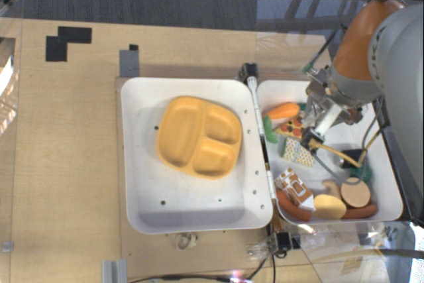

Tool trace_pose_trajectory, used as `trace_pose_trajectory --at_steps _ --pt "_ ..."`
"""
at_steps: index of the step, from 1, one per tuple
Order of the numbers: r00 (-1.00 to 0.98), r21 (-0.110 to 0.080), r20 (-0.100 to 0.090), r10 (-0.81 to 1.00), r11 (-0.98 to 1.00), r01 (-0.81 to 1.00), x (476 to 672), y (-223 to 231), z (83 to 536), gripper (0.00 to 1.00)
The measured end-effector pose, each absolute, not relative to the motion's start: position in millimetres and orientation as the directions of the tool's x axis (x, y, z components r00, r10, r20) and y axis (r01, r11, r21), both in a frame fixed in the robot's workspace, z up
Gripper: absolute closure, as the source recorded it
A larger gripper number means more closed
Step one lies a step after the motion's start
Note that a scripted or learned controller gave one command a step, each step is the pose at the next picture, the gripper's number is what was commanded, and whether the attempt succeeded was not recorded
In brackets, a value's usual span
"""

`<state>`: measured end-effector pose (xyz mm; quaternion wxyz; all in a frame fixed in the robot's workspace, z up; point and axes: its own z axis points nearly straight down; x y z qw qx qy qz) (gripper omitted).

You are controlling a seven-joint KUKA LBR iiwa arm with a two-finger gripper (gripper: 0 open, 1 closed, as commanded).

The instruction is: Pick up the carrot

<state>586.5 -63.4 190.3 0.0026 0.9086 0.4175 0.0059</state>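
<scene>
The carrot is orange with a green stub at its left end and lies near the back left of the right bin. My gripper hangs low over that bin, right beside the carrot's right end. From this view I cannot tell whether it touches the carrot. The grey arm with its orange band reaches in from the right above the bin.
A pizza slice and a patterned packet lie just in front of the carrot. A brown snack pack, sausages, a yellow lump and a round wooden disc crowd the bin's front. A yellow divided plate sits in the left bin.
</scene>
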Motion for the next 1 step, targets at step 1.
trace_pose_trajectory --at_steps 1 --pt "0.681 0.010 0.007 0.732 -0.681 0.732 645.0 -84.6 100.7 0.00"
